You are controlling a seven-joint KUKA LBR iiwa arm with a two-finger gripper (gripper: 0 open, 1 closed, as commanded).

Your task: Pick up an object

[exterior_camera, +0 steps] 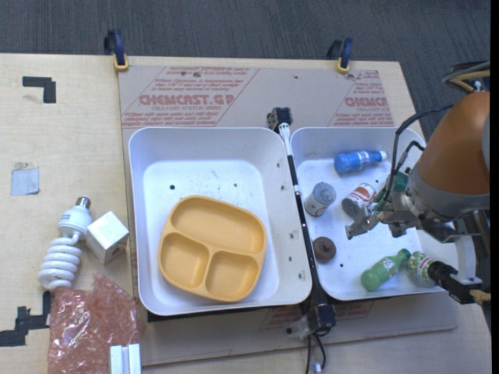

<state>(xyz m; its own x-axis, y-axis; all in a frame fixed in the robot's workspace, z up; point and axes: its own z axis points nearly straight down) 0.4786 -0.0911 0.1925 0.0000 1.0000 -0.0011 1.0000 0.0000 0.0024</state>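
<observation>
Seen from above at a slant, two white bins sit side by side on a cardboard-covered bench. The arm, entering from the right of the frame, hangs its gripper low over the right bin, among the loose objects there. Whether the gripper is open or closed cannot be told, and nothing is seen in its grasp. Candidates for picking lie around it: a blue bottle toward the upper part of the bin, a grey can to the left, a red-and-white can just above the gripper, a brown disc lower left, and a green bottle at lower right. The step appears to be the approach; the next move calls for settling on one object and closing squarely. The left bin holds a yellow divided tray. At lower left of the frame, on the bench, rest a spiral light bulb, a white cube and pink bubble wrap.
</observation>
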